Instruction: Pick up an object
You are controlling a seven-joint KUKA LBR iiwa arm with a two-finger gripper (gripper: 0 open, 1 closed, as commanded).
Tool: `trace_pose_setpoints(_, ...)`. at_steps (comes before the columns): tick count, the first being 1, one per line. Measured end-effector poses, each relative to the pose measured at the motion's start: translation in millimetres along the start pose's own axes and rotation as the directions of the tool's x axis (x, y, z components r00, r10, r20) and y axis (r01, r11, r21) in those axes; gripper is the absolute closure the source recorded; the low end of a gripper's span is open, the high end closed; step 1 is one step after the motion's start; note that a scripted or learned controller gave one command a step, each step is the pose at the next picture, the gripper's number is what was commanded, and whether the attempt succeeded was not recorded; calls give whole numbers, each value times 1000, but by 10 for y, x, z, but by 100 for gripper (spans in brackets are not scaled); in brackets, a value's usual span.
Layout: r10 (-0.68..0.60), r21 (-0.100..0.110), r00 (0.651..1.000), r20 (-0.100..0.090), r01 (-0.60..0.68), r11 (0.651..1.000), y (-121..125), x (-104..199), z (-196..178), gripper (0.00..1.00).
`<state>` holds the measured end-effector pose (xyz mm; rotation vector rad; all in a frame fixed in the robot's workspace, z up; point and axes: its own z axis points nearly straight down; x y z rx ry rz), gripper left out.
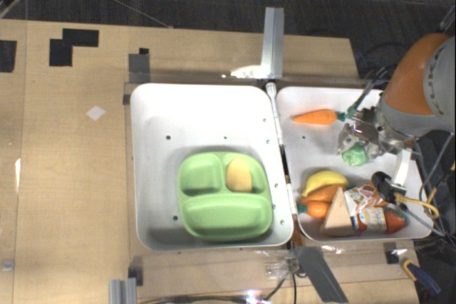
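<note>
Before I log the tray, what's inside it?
A yellow fruit sits in the green tray's upper right compartment; the other two look bare. Anything under the fruit is hidden.

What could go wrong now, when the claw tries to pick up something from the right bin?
1. The claw is over a small green object beside the carrot; it may slip or be pushed away.
2. The banana, orange pieces and carton lie crowded together, so a grasp there could catch two things.
3. The bin wall is close and could be hit.
</note>
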<state>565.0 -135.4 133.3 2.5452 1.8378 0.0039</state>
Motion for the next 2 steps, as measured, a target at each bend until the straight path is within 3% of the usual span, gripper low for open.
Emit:
trace_pose_setpoints(1, 160, 0, 987, 0, -160, 987, -143, -282, -388, 100)
trace_pose_setpoints(2, 150, -2, 989, 0, -150, 989, -132, -266, -494, 100)
